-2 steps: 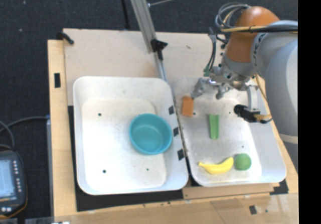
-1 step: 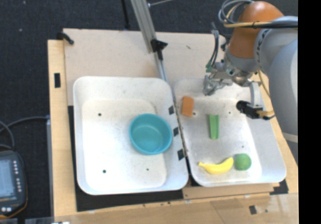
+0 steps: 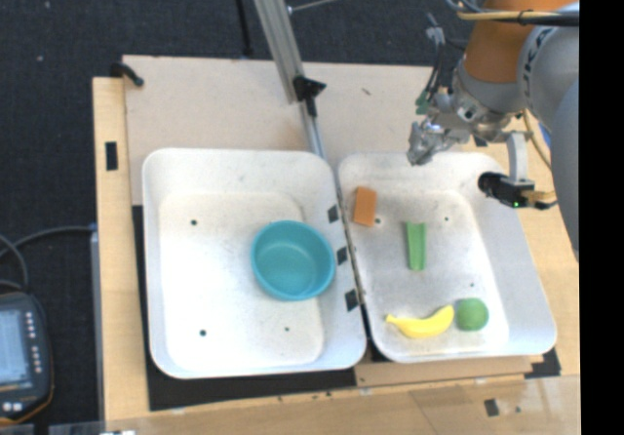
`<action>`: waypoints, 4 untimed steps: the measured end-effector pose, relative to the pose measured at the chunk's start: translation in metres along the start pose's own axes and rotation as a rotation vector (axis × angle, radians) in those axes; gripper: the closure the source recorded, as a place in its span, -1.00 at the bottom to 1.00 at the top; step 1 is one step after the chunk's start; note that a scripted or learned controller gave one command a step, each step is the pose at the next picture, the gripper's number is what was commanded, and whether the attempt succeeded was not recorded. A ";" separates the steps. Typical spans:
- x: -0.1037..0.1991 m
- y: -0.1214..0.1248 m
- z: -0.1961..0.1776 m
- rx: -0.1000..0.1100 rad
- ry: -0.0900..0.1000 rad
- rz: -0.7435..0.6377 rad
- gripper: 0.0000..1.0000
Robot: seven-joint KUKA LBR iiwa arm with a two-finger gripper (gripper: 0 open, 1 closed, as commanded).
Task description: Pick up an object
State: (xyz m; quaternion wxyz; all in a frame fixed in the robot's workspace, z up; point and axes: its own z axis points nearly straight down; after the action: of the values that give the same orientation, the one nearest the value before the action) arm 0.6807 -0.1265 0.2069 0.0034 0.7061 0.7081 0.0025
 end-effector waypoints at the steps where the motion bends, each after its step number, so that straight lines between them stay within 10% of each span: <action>1: -0.001 0.001 -0.066 -0.001 -0.001 -0.001 1.00; 2: -0.002 0.002 -0.064 0.006 -0.001 -0.002 1.00; 4: 0.100 -0.037 -0.072 0.008 0.003 -0.004 1.00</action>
State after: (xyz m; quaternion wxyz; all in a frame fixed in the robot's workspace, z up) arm 0.6432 -0.0269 0.2789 -0.0002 0.7046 0.7096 0.0008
